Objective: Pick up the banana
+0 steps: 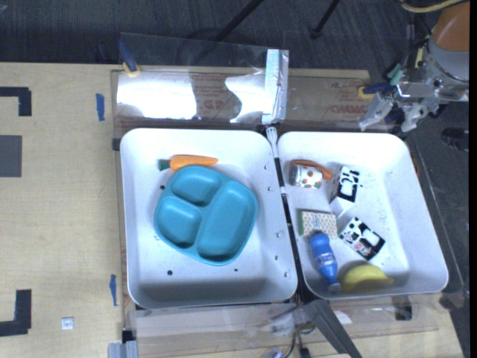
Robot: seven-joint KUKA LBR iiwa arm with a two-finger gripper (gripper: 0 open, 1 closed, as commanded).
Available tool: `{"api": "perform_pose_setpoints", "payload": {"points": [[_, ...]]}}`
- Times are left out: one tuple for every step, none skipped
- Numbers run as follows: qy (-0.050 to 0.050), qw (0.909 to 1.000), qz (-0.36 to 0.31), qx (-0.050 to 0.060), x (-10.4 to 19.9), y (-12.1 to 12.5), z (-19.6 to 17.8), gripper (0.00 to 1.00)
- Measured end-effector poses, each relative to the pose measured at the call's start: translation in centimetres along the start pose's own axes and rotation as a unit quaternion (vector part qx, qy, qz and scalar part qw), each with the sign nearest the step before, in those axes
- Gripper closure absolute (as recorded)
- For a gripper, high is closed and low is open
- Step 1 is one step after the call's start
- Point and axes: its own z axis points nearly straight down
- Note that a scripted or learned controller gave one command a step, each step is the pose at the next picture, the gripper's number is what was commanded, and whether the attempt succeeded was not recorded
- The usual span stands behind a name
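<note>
The banana (363, 276) lies untouched in the right bin (417, 200) while the gripper (393, 118), fingers apparently open and empty, hovers beyond the bin's far corner.

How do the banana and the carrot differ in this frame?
The banana is yellow and stubby; the carrot is orange and slender. The banana lies in the right bin at its near edge beside a blue bottle; the carrot lies in the left bin against the blue tray. Both lie flat.
</note>
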Motion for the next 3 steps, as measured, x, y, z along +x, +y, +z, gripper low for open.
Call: {"api": "perform_pose_setpoints", "payload": {"points": [[0.000,1.0000,-0.001,0.002,0.1,0.1,-0.6,1.00],[0.000,0.9985,-0.055,0.000,1.3,0.6,2.4,1.00],[-0.001,0.9975,-0.071,-0.002,1.2,1.0,-1.6,1.00]]}}
